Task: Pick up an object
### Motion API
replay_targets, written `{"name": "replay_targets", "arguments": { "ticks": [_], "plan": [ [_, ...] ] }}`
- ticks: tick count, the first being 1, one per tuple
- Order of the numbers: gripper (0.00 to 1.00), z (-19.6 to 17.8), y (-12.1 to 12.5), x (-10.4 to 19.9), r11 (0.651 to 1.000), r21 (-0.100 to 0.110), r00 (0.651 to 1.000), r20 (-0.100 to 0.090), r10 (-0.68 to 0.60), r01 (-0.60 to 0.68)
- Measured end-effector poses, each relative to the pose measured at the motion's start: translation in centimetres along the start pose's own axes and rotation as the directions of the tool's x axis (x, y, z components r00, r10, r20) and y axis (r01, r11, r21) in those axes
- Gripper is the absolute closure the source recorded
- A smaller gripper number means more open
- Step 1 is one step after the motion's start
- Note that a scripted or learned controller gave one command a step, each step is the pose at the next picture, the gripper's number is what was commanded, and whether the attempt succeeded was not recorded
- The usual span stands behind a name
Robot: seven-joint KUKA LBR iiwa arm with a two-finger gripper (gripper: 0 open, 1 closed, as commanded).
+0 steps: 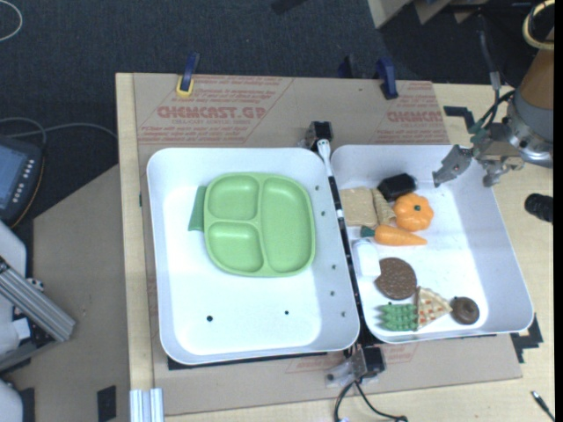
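Two white bins point(176, 262) sit side by side; fingers point(472, 167) hover over toy food.

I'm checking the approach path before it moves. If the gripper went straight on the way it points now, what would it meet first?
The gripper points down over the right bin, so it would probably meet bare bin floor first, right of the black object; depth is uncertain.

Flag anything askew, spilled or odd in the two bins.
Nothing stands out. The green three-compartment plate lies flat in the left white bin, only slightly rotated. The toy foods, including the orange pumpkin, cluster unspilled in the right white bin.
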State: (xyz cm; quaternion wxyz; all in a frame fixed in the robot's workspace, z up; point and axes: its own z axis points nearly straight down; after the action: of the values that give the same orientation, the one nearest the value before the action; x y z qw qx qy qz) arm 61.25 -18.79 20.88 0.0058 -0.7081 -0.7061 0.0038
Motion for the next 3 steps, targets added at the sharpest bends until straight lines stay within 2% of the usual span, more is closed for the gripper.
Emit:
{"name": "replay_targets", "arguments": {
  "ticks": [1, 2, 3],
  "plan": [
    [0.00, -0.8, 0.3, 0.0, 1.000, -0.014, 1.000, 0.003, -0.003, 0.003],
    [0.00, 5.2, 0.8, -0.5, 1.000, -0.008, 1.000, 0.002, -0.003, 0.003],
    [0.00, 9.6, 1.7, -0.3, 1.000, -0.013, 1.000, 0.002, -0.004, 0.004]
  ]
}}
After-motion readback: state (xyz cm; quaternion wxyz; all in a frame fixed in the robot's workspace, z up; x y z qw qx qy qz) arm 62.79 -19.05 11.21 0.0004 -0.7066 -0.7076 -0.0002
